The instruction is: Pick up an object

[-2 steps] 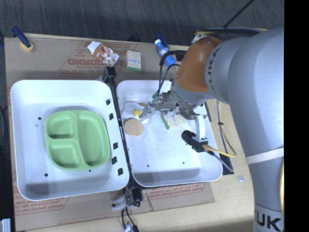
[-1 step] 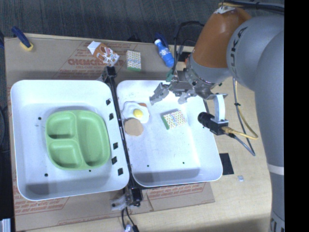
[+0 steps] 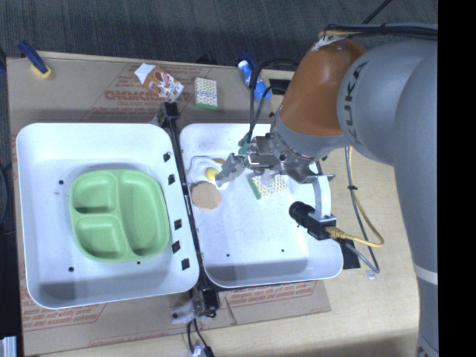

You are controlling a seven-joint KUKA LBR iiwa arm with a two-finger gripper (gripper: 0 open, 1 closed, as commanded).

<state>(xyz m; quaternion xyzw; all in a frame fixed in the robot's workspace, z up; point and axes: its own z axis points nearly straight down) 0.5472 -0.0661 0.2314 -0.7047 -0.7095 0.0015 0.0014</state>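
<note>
My gripper (image 3: 239, 166) hangs over the right bin (image 3: 253, 262), reaching in from the right. Its fingers (image 3: 229, 169) point left toward a small cluster of objects at the bin's left side. There lie a round tan object (image 3: 205, 195), a small yellow piece (image 3: 212, 174) and a white piece (image 3: 199, 166) with an orange bit behind. A green-and-white patterned item (image 3: 268, 186) lies just under the wrist. Nothing shows between the fingers.
The left bin (image 3: 44, 274) holds a green divided tray (image 3: 119, 214). Small packets (image 3: 206, 93) and a wrapper (image 3: 158, 82) lie on the cardboard behind the bins. A black cable fitting (image 3: 311, 220) and yellow cable hang off the arm over the right bin's right side.
</note>
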